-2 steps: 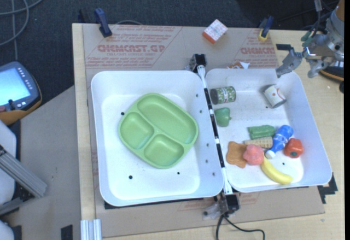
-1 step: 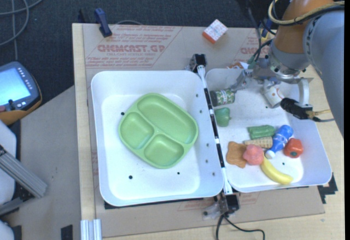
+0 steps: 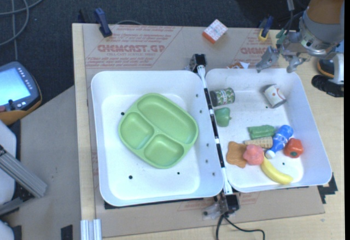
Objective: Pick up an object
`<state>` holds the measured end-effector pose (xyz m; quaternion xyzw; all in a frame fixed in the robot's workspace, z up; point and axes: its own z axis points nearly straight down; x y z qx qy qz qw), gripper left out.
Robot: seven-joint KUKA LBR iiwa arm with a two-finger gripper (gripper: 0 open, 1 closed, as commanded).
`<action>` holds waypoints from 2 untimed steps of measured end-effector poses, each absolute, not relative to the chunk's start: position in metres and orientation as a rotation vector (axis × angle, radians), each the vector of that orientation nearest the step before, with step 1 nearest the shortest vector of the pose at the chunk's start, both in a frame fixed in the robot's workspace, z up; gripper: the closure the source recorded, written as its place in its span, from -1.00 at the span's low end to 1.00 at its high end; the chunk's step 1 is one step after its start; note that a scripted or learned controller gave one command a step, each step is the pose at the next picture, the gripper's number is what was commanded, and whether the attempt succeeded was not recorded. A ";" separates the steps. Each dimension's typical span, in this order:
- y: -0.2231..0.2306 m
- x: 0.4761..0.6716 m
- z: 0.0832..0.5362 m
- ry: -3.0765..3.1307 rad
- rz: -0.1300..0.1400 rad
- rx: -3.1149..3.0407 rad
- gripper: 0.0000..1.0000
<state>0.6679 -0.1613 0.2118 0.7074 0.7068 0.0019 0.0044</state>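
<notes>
My gripper (image 3: 280,62) hangs over the far edge of the right bin (image 3: 311,124), its two grey fingers spread open with nothing between them. Below it in the bin lie a white cup (image 3: 273,95) and a green can (image 3: 222,96). Closer to the front lie a green pepper (image 3: 222,117), a green flat piece (image 3: 261,131), a blue bottle (image 3: 280,139), a red tomato (image 3: 294,147), a pink piece (image 3: 254,154), an orange biscuit shape (image 3: 235,154) and a yellow banana (image 3: 275,173).
The left bin (image 3: 104,124) holds a green divided plate (image 3: 158,129). A small coloured cube (image 3: 214,30) lies on the cardboard behind the bins. Blue clamps (image 3: 102,22) sit at the bench's far edge. A black divider clip (image 3: 198,61) joins the bins.
</notes>
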 end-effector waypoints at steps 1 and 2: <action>-0.168 0.601 0.198 2.222 -0.006 2.229 -1.00; -0.123 0.655 0.154 2.224 0.003 2.214 -1.00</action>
